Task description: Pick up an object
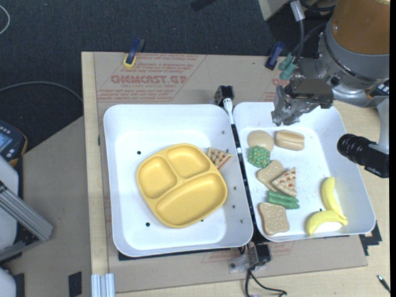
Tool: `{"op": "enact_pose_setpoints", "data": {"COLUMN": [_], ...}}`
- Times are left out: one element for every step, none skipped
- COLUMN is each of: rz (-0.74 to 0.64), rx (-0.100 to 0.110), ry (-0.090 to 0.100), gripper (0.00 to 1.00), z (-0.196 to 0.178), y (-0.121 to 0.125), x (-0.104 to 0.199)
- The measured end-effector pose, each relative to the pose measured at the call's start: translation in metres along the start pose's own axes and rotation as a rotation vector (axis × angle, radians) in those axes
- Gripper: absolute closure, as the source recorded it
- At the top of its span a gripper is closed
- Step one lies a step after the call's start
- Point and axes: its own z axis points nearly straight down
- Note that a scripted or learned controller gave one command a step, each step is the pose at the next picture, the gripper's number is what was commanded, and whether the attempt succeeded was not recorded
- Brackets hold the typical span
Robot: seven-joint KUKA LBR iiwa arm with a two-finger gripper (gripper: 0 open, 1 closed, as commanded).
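My gripper point(286, 117) hangs over the far part of the right bin point(356, 166), just above and behind a tan bread roll point(289, 140). Nothing shows between its fingers. Below it lie toy foods: a pale potato-like piece point(260, 138), green broccoli point(259, 156), a toast slice point(270, 173), a pizza slice point(286, 182), green beans point(283, 199), another bread slice point(273, 218) and two bananas point(330, 193) point(324, 222). In the left bin point(117, 166) rests a yellow divided plate point(181, 184), with a pizza slice point(218, 157) at its right edge.
The arm's grey wrist point(352, 54) fills the upper right. A black cylinder point(364, 152) juts over the right bin's right rim. Black clamps point(224, 95) point(258, 253) sit at the seam between the bins. Cardboard point(154, 76) lies under both bins.
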Motion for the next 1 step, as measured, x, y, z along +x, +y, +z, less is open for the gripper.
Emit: {"op": "enact_pose_setpoints", "data": {"rz": [0.007], "rx": [0.027], "ry": [-0.005], "gripper": [1.0], "z": [0.1188], "y": [-0.0042], "x": [-0.0093]}}
